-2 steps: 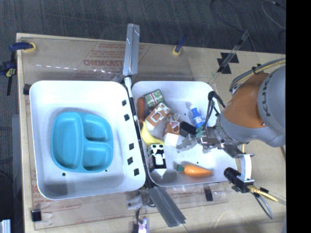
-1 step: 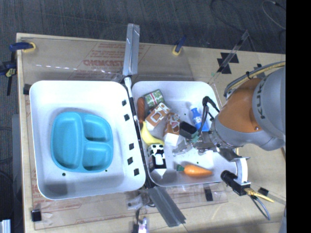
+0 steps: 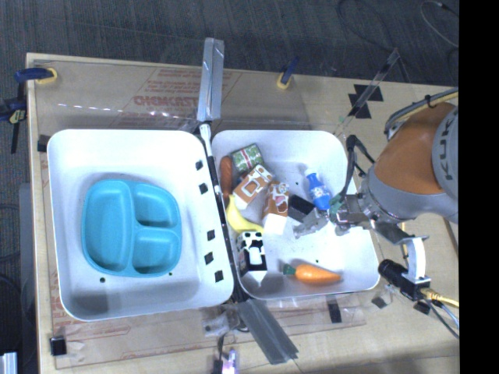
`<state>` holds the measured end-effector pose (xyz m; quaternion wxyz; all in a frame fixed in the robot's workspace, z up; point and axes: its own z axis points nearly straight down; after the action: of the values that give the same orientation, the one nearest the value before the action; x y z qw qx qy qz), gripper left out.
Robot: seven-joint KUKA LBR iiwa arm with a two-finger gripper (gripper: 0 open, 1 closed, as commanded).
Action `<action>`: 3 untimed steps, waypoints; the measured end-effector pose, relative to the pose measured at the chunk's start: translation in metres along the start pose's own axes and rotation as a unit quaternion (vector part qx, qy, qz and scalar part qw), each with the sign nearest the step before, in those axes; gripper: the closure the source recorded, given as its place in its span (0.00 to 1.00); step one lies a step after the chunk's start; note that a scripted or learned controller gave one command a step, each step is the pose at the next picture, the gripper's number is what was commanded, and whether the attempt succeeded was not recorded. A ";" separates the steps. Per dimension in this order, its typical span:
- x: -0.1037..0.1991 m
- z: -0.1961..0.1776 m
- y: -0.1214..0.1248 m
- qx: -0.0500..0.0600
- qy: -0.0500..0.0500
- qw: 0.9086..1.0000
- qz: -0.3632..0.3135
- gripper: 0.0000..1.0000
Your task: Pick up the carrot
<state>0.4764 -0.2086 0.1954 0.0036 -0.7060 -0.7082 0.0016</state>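
Observation:
The carrot point(image 3: 316, 273), orange with a small green top at its left end, lies flat near the front wall of the right bin point(image 3: 355, 280). My gripper point(image 3: 309, 224) reaches in from the right and hovers low over the bin's middle, a short way behind the carrot and apart from it. It sits just right of a white cube point(image 3: 273, 224) and below a small blue bottle point(image 3: 316, 189). Nothing shows held in it.
Crowding the right bin's left half are a green carton point(image 3: 247, 157), brown-and-white cartons point(image 3: 253, 184), a black block point(image 3: 299, 206), a banana point(image 3: 236, 215) and a black-and-white box point(image 3: 252, 254). The left bin point(image 3: 66, 287) holds a blue divided plate point(image 3: 132, 226).

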 end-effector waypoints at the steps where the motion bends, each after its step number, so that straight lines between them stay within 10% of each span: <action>1: -0.001 0.035 0.000 0.001 0.001 0.975 -0.223 0.00; 2: 0.000 0.053 0.000 0.001 0.001 0.961 -0.277 0.00; 3: 0.000 0.047 0.000 0.004 0.003 0.960 -0.279 1.00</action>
<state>0.4762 -0.2088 0.1489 0.0085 -0.4807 -0.8769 0.0011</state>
